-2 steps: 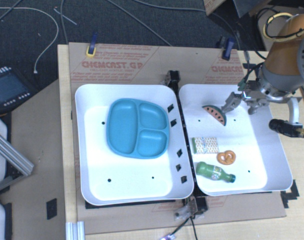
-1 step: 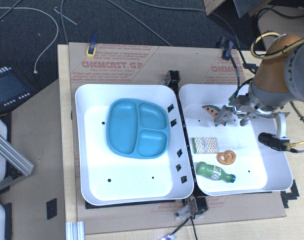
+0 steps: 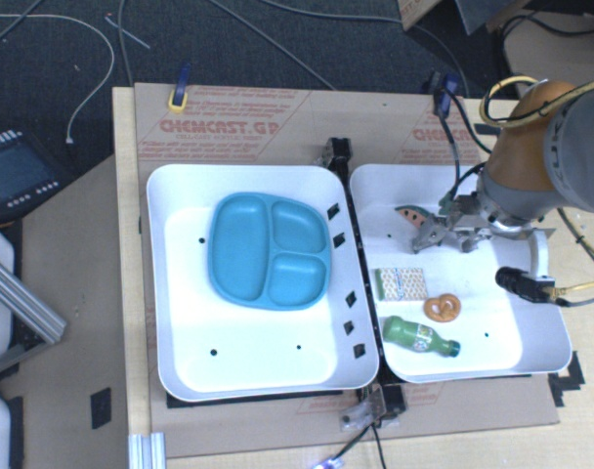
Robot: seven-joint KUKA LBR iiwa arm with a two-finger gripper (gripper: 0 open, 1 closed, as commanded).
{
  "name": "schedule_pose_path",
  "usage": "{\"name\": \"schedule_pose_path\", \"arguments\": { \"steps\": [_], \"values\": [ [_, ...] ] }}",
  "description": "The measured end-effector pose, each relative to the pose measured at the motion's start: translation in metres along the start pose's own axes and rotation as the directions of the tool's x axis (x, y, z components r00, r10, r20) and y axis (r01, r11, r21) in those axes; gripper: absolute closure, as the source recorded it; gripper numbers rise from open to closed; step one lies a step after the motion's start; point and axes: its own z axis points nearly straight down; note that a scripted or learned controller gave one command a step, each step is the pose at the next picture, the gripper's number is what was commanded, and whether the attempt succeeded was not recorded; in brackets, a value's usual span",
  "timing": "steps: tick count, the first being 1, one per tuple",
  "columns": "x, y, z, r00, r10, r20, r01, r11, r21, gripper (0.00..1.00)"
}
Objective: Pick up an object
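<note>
The tool (image 3: 421, 229), fingers spread and grasping nothing, sits in the right white bin (image 3: 541, 345) above the green plastic bottle (image 3: 420, 337), which lies near the bin's front edge, open floor to its right.

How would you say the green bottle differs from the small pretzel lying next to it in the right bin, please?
The green bottle is long and slim, while the pretzel is short, rounded and looped. The bottle is green with a pale band around its middle; the pretzel is orange-brown throughout. The bottle lies on its side nearer the bin's front rim, and the pretzel sits just behind it. Both rest on the floor of the right bin, apart from the claw.
</note>
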Motion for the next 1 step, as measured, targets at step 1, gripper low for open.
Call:
{"name": "schedule_pose_path", "arguments": {
  "steps": [1],
  "values": [
    [-0.0002, 0.0014, -0.0131, 1.000, 0.000, 0.000, 0.000, 1.000, -0.005, 1.00]
  ]
}}
